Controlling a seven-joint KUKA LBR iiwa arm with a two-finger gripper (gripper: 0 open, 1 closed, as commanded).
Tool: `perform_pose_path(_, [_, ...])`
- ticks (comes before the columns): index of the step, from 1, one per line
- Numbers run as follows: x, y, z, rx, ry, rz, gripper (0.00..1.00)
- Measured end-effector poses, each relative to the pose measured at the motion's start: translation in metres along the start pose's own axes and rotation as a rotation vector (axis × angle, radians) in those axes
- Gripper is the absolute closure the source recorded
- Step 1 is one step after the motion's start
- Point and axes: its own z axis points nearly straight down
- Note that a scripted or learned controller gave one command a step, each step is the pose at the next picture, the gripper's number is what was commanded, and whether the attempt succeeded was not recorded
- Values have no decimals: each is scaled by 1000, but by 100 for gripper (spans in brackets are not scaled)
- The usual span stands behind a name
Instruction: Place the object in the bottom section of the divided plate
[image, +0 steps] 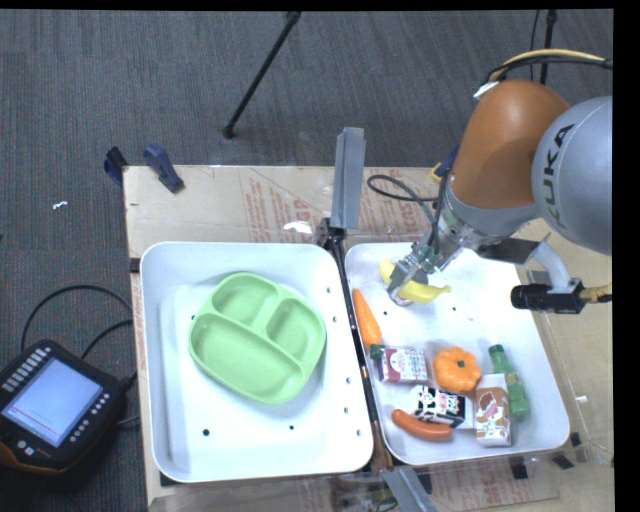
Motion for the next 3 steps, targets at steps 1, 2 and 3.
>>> perform_pose_path(1, [-5, 22, 28, 0, 0, 33, 100])
perform_pose_path(2, [58, 71, -7, -1, -1, -217, 100])
perform_pose_path(3, [95, 89, -37, -2, -2, -344, 100])
